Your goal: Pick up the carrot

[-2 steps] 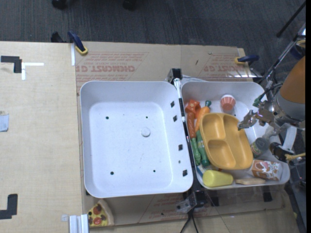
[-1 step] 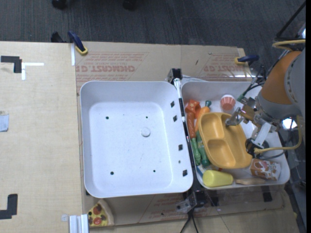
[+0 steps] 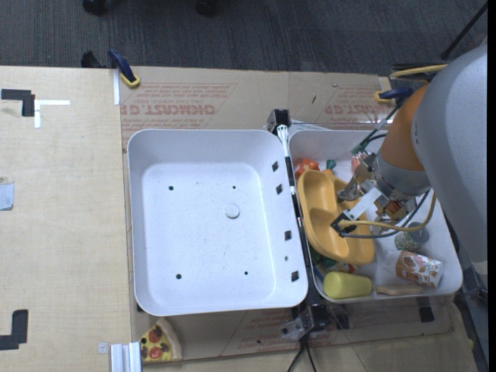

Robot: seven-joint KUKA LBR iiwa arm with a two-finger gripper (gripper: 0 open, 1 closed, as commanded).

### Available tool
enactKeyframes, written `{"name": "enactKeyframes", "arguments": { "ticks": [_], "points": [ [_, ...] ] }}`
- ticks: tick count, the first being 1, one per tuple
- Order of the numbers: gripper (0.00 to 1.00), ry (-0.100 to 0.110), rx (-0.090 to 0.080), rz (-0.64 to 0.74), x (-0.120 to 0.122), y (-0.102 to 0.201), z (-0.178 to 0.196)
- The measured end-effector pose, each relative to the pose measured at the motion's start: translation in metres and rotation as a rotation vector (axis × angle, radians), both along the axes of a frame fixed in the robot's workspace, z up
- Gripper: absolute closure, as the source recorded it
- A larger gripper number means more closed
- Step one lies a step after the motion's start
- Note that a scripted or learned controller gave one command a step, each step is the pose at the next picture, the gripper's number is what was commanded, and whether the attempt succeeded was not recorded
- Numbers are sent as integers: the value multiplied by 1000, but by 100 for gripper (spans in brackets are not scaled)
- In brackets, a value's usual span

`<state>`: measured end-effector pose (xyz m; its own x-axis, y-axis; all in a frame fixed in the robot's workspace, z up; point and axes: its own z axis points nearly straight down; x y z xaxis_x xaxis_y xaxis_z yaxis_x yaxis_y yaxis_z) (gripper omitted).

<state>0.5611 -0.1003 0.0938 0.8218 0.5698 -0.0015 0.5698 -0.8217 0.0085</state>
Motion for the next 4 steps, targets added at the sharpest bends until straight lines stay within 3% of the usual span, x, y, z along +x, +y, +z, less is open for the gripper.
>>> {"name": "enactKeyframes", "arguments": {
  "ticks": [1,2,3,4],
  "points": [
    [100,4,-4,3,-1,-3,9],
    [0,4,-3,3,-1,-2,9],
    [0,0,1,-35,81,-28,2],
    [0,0,1,-107,51,2,2]
  ]
}}
